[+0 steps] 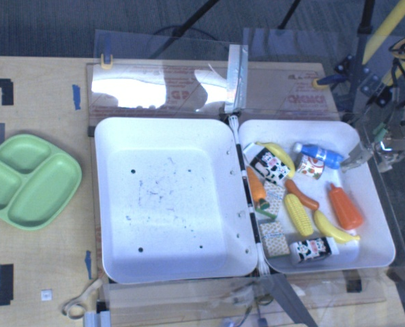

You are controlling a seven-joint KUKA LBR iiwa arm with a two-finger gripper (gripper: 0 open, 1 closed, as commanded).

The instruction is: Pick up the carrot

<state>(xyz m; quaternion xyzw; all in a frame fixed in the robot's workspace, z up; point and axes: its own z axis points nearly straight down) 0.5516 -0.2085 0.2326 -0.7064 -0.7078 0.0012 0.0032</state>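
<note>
Where bins meet, carrot (pixel 256 187), gripper (pixel 371 150) apart

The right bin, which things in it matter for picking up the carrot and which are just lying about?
For the job:
carrot, at the bin's left wall
gripper, over the bin's far right corner

Lying about:
corn
two bananas
hot dog
orange bottle
blue can
two cow-print cartons

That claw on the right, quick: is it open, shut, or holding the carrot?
Claw: it cannot be told; it sits at the right bin's far right edge, apart from the carrot.
</note>
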